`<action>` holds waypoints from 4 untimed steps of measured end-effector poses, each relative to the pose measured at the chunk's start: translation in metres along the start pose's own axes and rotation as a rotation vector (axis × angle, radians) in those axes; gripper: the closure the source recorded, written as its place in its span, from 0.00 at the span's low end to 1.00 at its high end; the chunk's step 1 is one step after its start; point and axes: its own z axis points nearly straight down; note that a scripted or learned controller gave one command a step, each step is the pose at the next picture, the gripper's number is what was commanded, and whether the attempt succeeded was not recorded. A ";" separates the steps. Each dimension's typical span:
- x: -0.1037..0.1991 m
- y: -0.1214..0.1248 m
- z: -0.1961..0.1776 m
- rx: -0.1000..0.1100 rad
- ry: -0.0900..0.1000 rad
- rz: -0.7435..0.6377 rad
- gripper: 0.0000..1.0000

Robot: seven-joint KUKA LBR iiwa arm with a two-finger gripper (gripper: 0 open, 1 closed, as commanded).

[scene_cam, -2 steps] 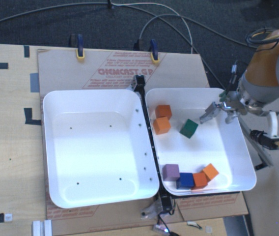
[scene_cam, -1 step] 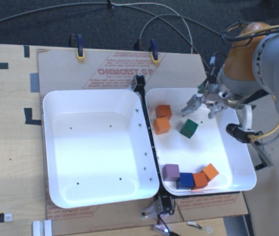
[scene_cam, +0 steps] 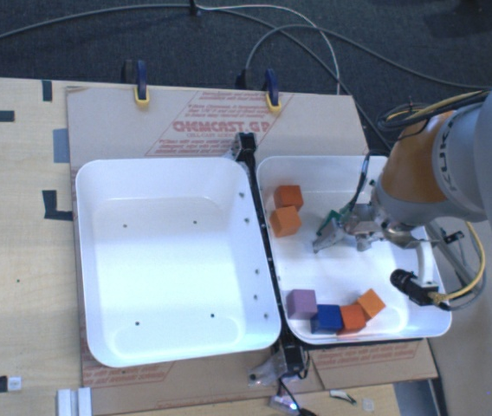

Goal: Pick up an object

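Orange blocks (scene_cam: 286,209), two stacked along a 12-to-6 line, are seen in the right bin (scene_cam: 315,168) at its 10 o'clock corner. The gripper (scene_cam: 326,235) is pointed toward 9 o'clock just beside them, fingers slightly parted, nothing held.

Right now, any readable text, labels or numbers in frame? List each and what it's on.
"CHEMCAST GP" in red print on the brown board lying under the two bins, behind their far rims.
Smaller red lines above and below that word on the same board: too blurred to read.
No legible text on the bins, the blocks or the arm.
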 end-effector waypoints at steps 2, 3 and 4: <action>0.031 0.039 -0.014 -0.006 -0.001 -0.002 1.00; 0.123 0.077 -0.108 -0.013 0.001 -0.010 1.00; 0.193 0.099 -0.146 -0.008 0.001 -0.008 1.00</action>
